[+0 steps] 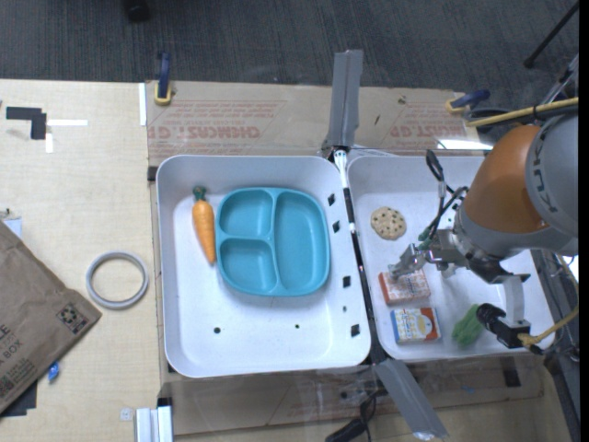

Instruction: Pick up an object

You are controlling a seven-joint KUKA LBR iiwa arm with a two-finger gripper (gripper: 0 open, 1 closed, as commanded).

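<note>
- Dark grey carpet floor along the top; below it a pale wood-grain surface [74,210] with a printed cardboard sheet [276,122] under the bins.
- Arm [525,182]: grey with a rounded orange section, comes in from the right, bent down over the right bin.
- Left bin [184,339]: shallow, white, glossy plastic, rounded corners. Holds a teal tray and a carrot.
- Right bin [368,168]: same type, edge to edge with the left one. Holds a cookie, two small packets and a green object.
- Brown cardboard box [32,325], printed, at the left edge of the surface, partly cut off.
- Teal tray [276,240]: smooth plastic, three compartments, rounded rectangle, middle of the left bin.
- Tape ring [117,278]: grey, flat on the surface, left of the left bin.
- Carrot [203,226]: orange, tapered, green top, lying just left of the tray.
- Gripper [405,267]: low in the right bin, right at the upper packet [406,289] (reddish-white, flat). Cannot tell whether the fingers are spread or closed, or whether they hold anything.
- Lower packet [415,324]: orange and blue print, flat, just below the upper one.
- Green object [467,326]: rough, lumpy, near the bin's lower right, beside a black part of the arm.
- Cookie [388,222]: round, tan, dark chips, upper left of the right bin, apart from the gripper.
</note>
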